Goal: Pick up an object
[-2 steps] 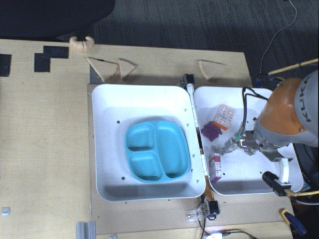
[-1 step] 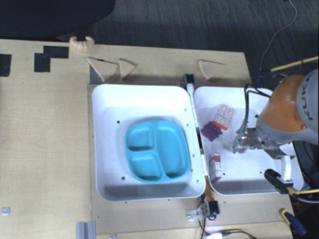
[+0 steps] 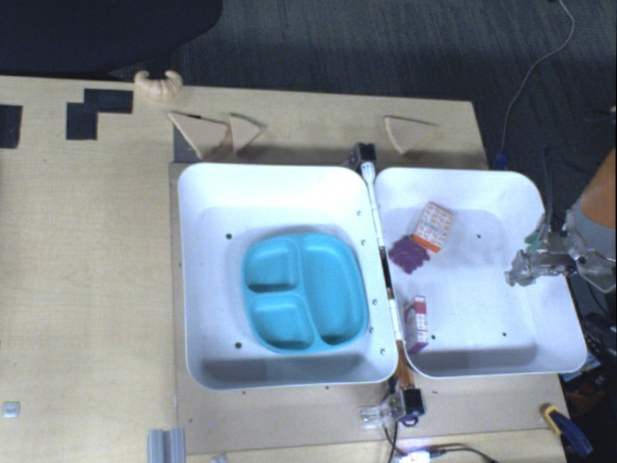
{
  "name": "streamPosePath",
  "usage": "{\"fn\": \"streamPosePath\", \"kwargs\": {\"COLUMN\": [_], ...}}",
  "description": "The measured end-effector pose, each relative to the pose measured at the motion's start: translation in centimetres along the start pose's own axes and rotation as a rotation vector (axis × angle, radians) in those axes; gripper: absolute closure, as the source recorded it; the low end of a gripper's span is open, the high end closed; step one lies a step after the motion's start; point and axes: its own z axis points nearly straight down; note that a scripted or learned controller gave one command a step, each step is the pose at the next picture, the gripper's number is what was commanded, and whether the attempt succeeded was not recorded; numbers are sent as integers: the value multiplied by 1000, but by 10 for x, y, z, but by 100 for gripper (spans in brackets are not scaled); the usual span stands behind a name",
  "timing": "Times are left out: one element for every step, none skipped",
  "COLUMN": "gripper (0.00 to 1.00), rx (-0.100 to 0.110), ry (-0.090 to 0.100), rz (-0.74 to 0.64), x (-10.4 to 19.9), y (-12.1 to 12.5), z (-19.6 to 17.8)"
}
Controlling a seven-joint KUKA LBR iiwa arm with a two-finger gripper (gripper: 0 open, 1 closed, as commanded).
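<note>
Hand (image 3: 523, 268) at right rim of right bin (image 3: 540, 355), low over bin floor; cannot tell its state. Orange carton (image 3: 433, 227), purple object (image 3: 409, 255) touching it, small red-white tube (image 3: 418, 319) lie in right bin, apart from hand. Blue divided tray (image 3: 305, 291) in left bin (image 3: 207, 287) on desk (image 3: 77, 287).

Soft, even light; slight blur

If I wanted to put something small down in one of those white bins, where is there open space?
The right bin has bare floor in its middle and front, between the small red-and-white tube and the pincer. Its back left is crowded by the orange carton and purple piece. In the left bin, the blue divided tray leaves bare strips along the walls.
</note>
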Motion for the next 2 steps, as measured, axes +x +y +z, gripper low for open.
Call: {"fn": "streamPosePath", "kwargs": {"gripper": [100,100], "rx": [1,0], "ry": [2,0], "rz": [-4,-2], "x": [65,18], "y": [33,56], "z": [0,-21]}}
